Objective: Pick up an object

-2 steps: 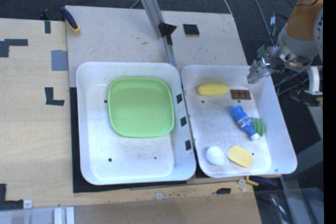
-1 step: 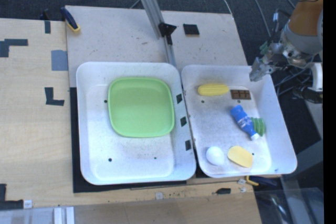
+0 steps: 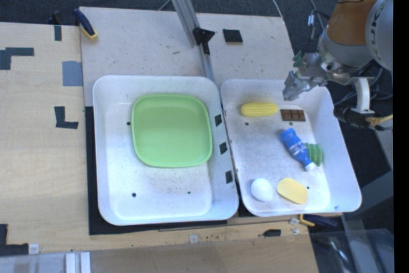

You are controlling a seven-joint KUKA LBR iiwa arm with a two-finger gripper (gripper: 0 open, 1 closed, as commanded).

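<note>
**Bin layout and gripper position, camera view**

The table (image 3: 38,137) carries two shallow white bins set side by side, rims touching along the centre line.

Left bin (image 3: 115,201): holds one green plate (image 3: 171,130), square with rounded corners, lying flat toward the back. Bare floor remains along the front and both side walls.

Right bin (image 3: 339,176): holds six items. A yellow corn cob (image 3: 259,110) lies near the back wall, with a brown chocolate bar (image 3: 293,115) just beside it. A blue bottle (image 3: 296,147) lies tilted at mid-bin, touching a green item (image 3: 316,153) on its right. A white egg (image 3: 261,189) and a yellow wedge (image 3: 292,190) rest near the front wall, close together. Open floor lies between the corn cob and the egg.

The gripper (image 3: 293,87) hangs over the back rim of the right bin, near the chocolate bar. Whether it is released or clenched cannot be told; nothing shows between its tips.
</note>
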